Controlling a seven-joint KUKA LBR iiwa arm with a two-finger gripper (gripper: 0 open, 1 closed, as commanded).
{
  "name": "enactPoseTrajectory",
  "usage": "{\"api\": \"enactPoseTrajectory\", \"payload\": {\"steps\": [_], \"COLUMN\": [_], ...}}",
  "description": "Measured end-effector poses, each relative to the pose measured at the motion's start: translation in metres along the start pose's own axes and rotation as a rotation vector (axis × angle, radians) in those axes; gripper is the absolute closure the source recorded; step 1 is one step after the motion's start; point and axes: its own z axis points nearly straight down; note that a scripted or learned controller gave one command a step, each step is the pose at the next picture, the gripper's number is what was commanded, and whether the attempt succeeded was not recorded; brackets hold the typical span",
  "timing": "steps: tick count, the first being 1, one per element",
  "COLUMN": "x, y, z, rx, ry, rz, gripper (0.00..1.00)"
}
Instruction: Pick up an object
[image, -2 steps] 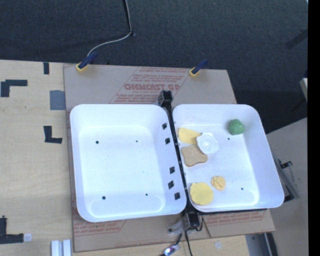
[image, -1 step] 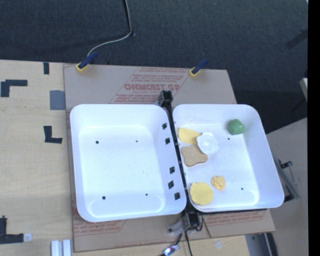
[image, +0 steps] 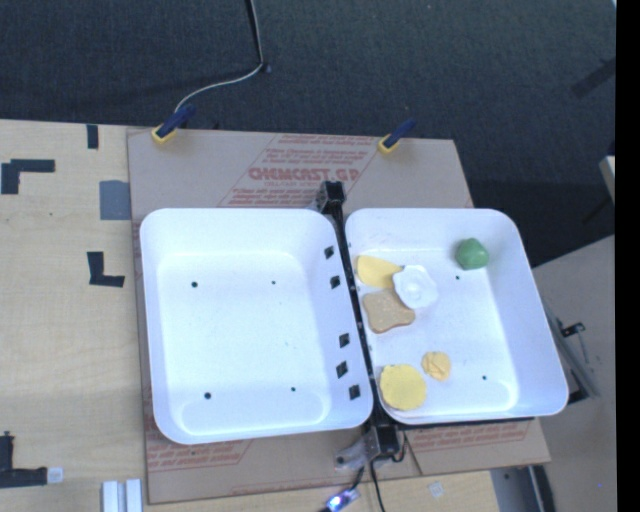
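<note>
Camera view: two white bins are seen side by side on a brown cardboard sheet (image: 300, 170), which lies on the wooden bench (image: 60, 330). All loose objs are held in the right bin (image: 535, 300); the left bin (image: 150, 300) is seen w/ only small dark dots on its floor.

In the right bin, a green ball (image: 472, 253) is placed near the far right corner, well apart from the rest. A yellow wedge (image: 373, 270), a white piece (image: 414, 288) and a tan toast-shaped piece (image: 387, 312) are clustered by the left wall, touching or overlapping. A yellow disc (image: 403, 386) is seen at the near left corner, w/ a small orange-yellow lump (image: 436, 365) just beside it.

The sheet's far edge is pinned by two yellow-blue clamps (image: 172, 124).

Claw state: cannot be told.
</note>
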Motion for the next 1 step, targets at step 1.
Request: {"api": "enactPoseTrajectory", "payload": {"steps": [1], "x": [0.0007], "y": [0.0008], "z": [-0.0106], "rx": [-0.002], "ry": [-0.002], "rz": [-0.001], "gripper": [1.00]}}
